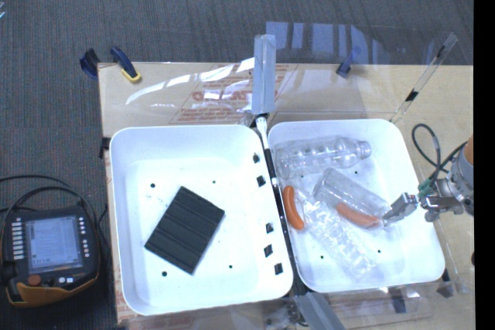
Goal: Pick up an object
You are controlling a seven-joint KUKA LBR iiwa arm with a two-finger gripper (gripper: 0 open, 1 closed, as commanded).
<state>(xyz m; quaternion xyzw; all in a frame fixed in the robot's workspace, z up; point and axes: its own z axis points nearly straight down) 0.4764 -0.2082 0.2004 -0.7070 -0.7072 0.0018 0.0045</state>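
gripper [400, 208] over right bin [424, 259] beside clear bottles [340, 236]

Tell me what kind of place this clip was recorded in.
Likely a robotics lab's bin-picking bench: two white bins, the left bin and the right bin, sit on a wooden benchtop held by clamps, and a teach pendant lies on grey carpet.

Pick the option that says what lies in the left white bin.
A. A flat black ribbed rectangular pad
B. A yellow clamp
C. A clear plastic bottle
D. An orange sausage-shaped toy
A: the flat black ribbed rectangular pad lies alone on the floor of the left white bin, while the clear plastic bottles and orange sausage-shaped pieces lie in the right white bin.
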